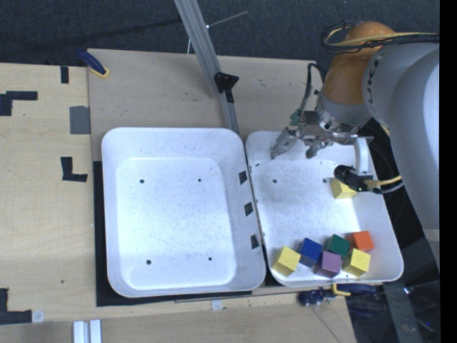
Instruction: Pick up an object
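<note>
Your small coloured cubes (325, 254) cluster at the six o'clock edge of the shallow white right bin (300, 199), with one yellow cube (342, 189) apart at three o'clock. You see the two-finger gripper (298, 144) at twelve o'clock, spread open and holding nothing.
</note>
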Controlling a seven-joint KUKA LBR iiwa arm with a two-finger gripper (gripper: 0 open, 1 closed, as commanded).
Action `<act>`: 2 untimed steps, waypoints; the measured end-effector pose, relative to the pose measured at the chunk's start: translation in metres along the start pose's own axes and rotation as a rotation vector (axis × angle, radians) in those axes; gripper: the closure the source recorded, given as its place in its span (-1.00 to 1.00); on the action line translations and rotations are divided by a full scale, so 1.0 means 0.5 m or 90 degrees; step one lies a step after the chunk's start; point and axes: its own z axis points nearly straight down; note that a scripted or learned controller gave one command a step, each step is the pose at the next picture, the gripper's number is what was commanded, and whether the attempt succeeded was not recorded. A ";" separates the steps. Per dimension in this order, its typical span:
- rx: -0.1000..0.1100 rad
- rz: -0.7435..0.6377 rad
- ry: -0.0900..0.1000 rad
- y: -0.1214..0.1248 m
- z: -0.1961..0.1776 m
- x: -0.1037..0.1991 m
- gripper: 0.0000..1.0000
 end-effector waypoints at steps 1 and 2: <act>0.001 0.000 0.000 -0.003 0.109 0.002 -1.00; -0.002 -0.001 0.000 0.000 0.082 0.003 1.00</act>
